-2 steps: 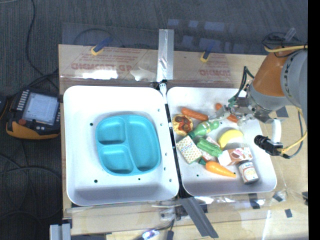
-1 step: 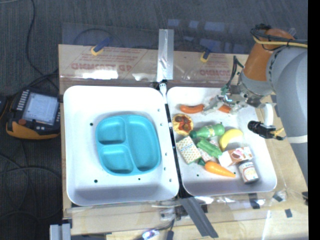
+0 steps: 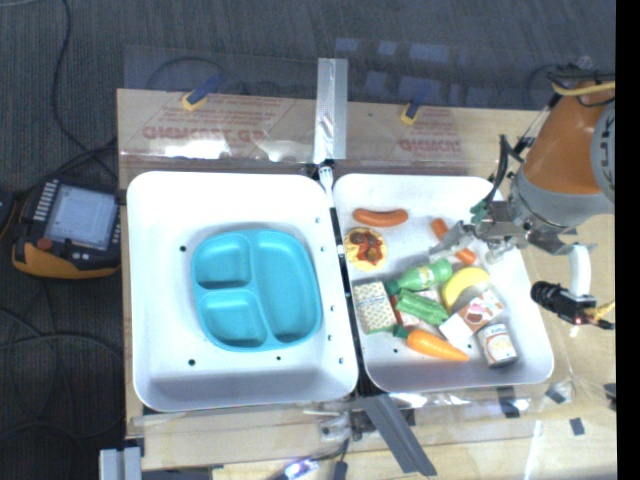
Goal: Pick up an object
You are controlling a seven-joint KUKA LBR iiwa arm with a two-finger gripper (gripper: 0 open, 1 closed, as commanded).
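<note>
My gripper [image 3: 478, 240] hangs over the upper right part of the right bin [image 3: 540, 358], open, with nothing between its fingers. Just below it lie a small orange piece [image 3: 466, 258] and a yellow fruit [image 3: 462, 286]. Another small orange piece [image 3: 438, 228] lies to its left. Further left are a sausage [image 3: 381, 216] and a pizza slice [image 3: 365, 246]. A green bottle [image 3: 425, 275], a green vegetable [image 3: 420, 306], a carrot [image 3: 435, 344], a checked cracker [image 3: 372, 306], a small box [image 3: 481, 311] and a can [image 3: 497, 345] crowd the bin's lower half.
The left bin [image 3: 160, 368] holds a blue divided plate [image 3: 255, 286]. A metal divider [image 3: 340, 268] runs between the bins. A handheld pendant [image 3: 65, 228] lies on the floor at the left.
</note>
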